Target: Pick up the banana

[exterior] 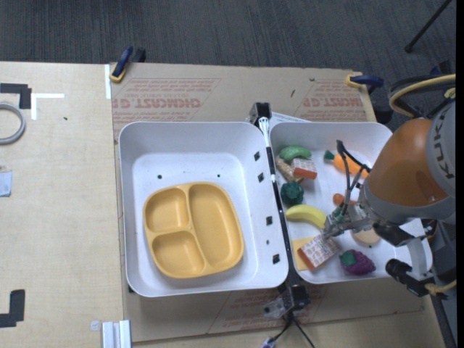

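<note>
A yellow banana (306, 214) lies on the floor of the right-hand white bin (377, 133), close to the divider between the two bins, curved and resting flat. Just to its right the arm's gripper (338, 222) hangs low over the bin floor, near the banana's right end; whether its jaws are parted or closed cannot be told from this angle, and nothing is seen between them. Below the banana sits a small red-and-white box (317, 251), with a purple bunch of grapes (357, 262) to its right. Above the banana are a dark green toy vegetable (293, 191), a red-and-white packet (304, 170) and a light green piece (295, 152); an orange carrot (344, 162) lies farther right. The grey arm with its orange band (406, 169) covers the bin's right side. The left-hand bin (145, 140) holds a yellow three-compartment plate (192, 228). Both bins rest on a cardboard-covered surface (174, 93).
</note>
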Robot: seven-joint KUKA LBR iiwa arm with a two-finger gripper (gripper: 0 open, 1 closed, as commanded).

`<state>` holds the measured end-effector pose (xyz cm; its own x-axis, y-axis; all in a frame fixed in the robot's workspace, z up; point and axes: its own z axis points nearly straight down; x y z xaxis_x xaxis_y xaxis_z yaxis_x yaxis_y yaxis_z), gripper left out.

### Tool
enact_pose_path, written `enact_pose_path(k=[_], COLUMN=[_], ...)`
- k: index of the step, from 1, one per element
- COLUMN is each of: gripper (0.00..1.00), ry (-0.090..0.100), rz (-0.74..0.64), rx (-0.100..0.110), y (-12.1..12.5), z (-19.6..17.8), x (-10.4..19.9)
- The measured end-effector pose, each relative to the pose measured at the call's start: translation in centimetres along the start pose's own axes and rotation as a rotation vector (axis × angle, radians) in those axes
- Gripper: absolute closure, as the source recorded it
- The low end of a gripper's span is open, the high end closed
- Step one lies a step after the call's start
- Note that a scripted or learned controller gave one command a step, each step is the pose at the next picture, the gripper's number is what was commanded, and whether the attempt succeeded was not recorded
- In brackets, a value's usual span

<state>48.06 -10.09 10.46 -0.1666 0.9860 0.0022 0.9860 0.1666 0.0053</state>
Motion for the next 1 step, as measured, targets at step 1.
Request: enact_pose_path(k=[1], gripper=[0.00], ry=[-0.001], rz=[0.000], rx=[0.000], y=[-0.01], z=[0.00], x=[-0.01])
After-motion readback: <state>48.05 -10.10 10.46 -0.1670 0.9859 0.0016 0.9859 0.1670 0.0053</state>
